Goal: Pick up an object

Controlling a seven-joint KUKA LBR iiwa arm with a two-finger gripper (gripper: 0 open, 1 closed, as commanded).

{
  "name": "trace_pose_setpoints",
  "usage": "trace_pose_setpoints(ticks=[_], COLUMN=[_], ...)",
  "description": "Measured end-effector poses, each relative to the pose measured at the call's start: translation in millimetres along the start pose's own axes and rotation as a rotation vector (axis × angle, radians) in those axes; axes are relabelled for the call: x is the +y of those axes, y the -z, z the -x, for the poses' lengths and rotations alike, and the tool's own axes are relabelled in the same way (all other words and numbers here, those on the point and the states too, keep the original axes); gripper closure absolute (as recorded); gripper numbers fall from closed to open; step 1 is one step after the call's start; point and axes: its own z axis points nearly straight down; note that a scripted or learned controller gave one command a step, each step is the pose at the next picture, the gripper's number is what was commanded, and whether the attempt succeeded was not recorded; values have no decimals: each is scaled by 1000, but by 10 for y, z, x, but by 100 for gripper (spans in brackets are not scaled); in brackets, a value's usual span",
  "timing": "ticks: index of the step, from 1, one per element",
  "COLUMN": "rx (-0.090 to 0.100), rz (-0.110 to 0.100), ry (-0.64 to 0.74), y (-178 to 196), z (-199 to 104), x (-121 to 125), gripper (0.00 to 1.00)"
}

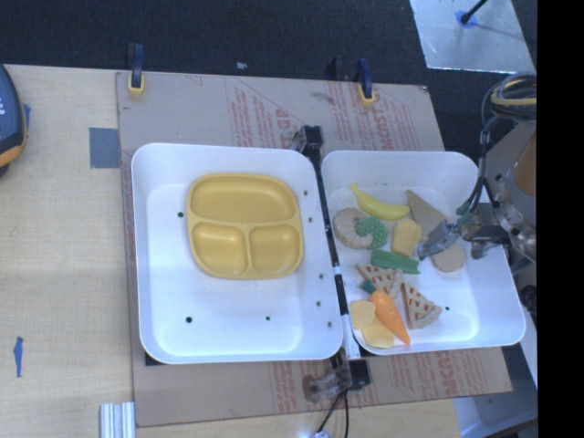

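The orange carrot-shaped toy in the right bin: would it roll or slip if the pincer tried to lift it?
The orange carrot-shaped toy tapers to a point, so it would probably roll in an arc if nudged. Its smooth, rounded surface looks likely to slip from a pinch near the thin end. It lies partly over the pale yellow round piece, so pushing it may shift that too.

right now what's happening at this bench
A robot arm reaches in from the right, its gripper low in the right bin among toy food: a banana, a carrot, pizza slices and more. It sits near a yellow chunk and a tan round piece. Nothing is visibly held. The left bin holds a yellow divided tray.
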Motion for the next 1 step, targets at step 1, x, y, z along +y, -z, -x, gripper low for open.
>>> trace_pose_setpoints(ticks=[1], rx=[2], rz=[-7], ry=[5], y=[-1201], z=[-319], x=[396], gripper=[0])
